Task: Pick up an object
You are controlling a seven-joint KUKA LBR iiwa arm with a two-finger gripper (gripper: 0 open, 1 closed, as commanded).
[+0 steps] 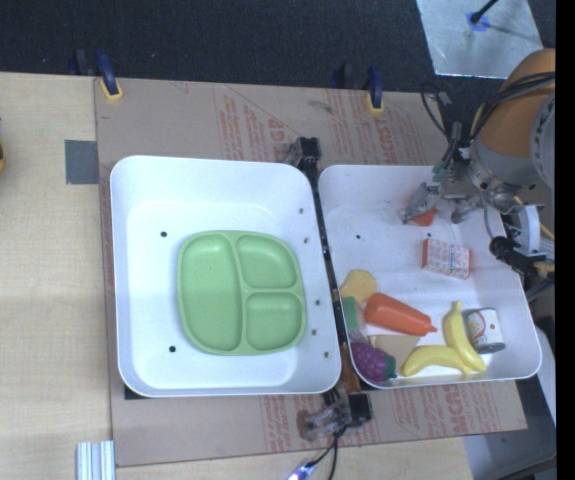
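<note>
bananas lie at the right bin's near edge, beside a small can, carrot and grapes. gripper hangs over the far edge; its grip state cannot be told. nearest it, a small printed packet looks light and crushable; take it across the short sides. print unreadable.

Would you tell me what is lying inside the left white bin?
The left bin holds a green divided plate, lying flat with three compartments, nothing visible in them. Whatever is beneath the plate is covered and cannot be seen.
</note>
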